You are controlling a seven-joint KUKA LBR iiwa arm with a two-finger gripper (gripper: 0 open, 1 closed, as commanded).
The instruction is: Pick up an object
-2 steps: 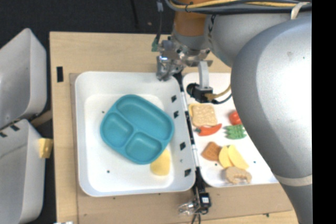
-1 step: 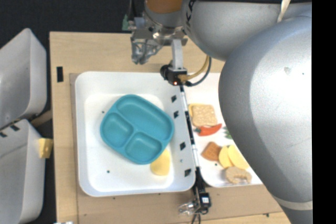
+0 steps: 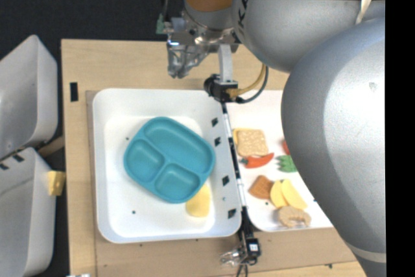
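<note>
From where I stand, the left bin [image 3: 104, 139] is the thing to steer by. Inside it, filling most of its middle, lies a blue divided plate [image 3: 170, 159], tilted so its long side runs from the bin's upper left toward its lower right. Just beyond the plate's lower right edge, touching or tucked slightly under it, sits a pale yellow lemon-like piece [image 3: 199, 204], close to the bin's near right corner.

Above the bin's far rim, outside it and over bare bench, hangs the gripper [image 3: 181, 65]. Its metal fingers point downward, but they are small and blurred against the dark background, so I cannot tell how far apart they stand; nothing shows between them.

To the right of the bin, past the shared divider, the right bin [image 3: 259, 220] holds small play-food pieces: a square cracker [image 3: 251, 141], a red strip [image 3: 258, 161], a brown chunk [image 3: 261, 187], a yellow piece [image 3: 287, 194] and a tan round slice [image 3: 293, 217]. The arm's grey bulk covers that bin's far side.

My read is that the plate lies nearest, straight toward me and downward from the gripper, so the coming move would be to travel in over the rim and descend.
</note>
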